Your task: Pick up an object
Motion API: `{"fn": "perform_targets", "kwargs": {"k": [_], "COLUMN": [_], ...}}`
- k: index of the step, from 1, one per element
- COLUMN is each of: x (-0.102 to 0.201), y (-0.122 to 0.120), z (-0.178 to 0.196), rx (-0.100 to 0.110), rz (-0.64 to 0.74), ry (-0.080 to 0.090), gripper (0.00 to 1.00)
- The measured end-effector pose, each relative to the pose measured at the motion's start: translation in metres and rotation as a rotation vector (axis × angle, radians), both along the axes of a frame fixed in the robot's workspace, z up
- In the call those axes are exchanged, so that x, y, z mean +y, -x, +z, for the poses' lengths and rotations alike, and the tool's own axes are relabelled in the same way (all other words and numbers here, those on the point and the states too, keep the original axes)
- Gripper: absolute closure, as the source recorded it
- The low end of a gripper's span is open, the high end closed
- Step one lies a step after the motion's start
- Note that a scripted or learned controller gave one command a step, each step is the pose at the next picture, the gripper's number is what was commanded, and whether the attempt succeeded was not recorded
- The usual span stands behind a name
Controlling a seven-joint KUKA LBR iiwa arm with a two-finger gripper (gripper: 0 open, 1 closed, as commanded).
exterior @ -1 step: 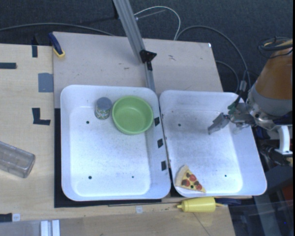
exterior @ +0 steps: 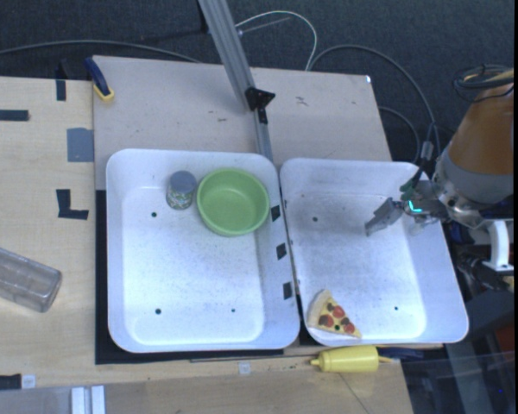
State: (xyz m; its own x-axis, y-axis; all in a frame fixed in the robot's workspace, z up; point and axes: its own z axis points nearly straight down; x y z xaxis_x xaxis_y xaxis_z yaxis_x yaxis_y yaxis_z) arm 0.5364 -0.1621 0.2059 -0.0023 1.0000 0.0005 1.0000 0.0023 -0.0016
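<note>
Pincer (exterior: pixel 382 220): reaches in from the right over the right bin, its grey fingers slanting down and to the left above the upper right part of the bin floor; how far apart the fingers stand cannot be told, and nothing shows between them.
Arm (exterior: pixel 483 153): grey with an orange band, at the right edge beside the right bin.
Right bin (exterior: pixel 363 175): white and shallow, speckled floor.
Pizza slice (exterior: pixel 331 315): toy piece with red dots, lying in the lower left corner of the right bin, well apart from the pincer, below it and to its left.
Left bin (exterior: pixel 129 257): white and shallow, touching the right bin along its side.
Green bowl (exterior: pixel 233 202): upright in the upper right part of the left bin.
Small can (exterior: pixel 181 190): grey lid, just beside the bowl on its left.
Yellow bottle (exterior: pixel 349 360): lying on the desk (exterior: pixel 155 102) just below the right bin.
Clear container (exterior: pixel 17 276): lying on its side at the far left.
Metal pole (exterior: pixel 229 41): slants across the top of the view.
</note>
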Motion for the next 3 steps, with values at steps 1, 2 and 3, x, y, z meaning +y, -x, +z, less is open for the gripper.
{"fn": "perform_targets", "kwargs": {"k": [1,2,3], "x": [0.001,0.001,0.002], "y": [0.000,0.000,0.000], "z": [-0.064,-0.116,-0.105], "rx": [0.007,0.000,0.000], "rz": [-0.001,-0.001,0.000], "ry": [-0.001,0.002,0.000], "gripper": [0.00,0.00,1.00]}}
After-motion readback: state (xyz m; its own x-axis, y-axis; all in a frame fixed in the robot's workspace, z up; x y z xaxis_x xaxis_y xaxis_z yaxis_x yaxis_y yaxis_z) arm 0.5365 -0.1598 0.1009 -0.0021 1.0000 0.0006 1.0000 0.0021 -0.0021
